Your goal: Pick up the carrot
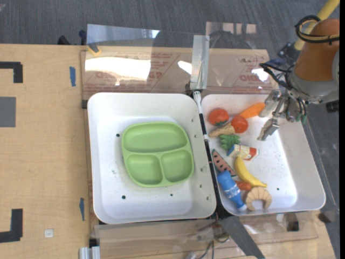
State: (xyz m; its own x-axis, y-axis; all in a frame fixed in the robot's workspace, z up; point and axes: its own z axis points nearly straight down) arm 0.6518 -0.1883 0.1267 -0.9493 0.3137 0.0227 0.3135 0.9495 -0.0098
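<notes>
The fingers [268,127] hang spread apart with nothing between them, over the far part of the right bin [302,177], their metal tips pointing down and to the left; the gripper [277,115] sits under the grey wrist and the orange band of the arm [318,53], which comes in from the right. Just left of the fingers, near but not touching them, lies the carrot [251,110]: a short, smooth, bright orange piece, tapered, lying at a slant close to the bin's far wall. Next to it to the left are two red tomatoes [218,115], one by the carrot's lower end and one farther left. Nearer in the same bin lie a green leafy piece [228,141], a small white and red packet [245,152] whose print is too small to read, a yellow banana [246,173], a watermelon slice [222,162], a blue bottle [230,189] and a tan croissant [259,197]. The left bin [102,144] holds a light green divided plate [157,154] with three compartments. Beyond both bins stands a clear panel [161,69] with reddish lettering that cannot be read. The surface [43,144] to the left is brown board with black corner marks and bits of blue tape.
</notes>
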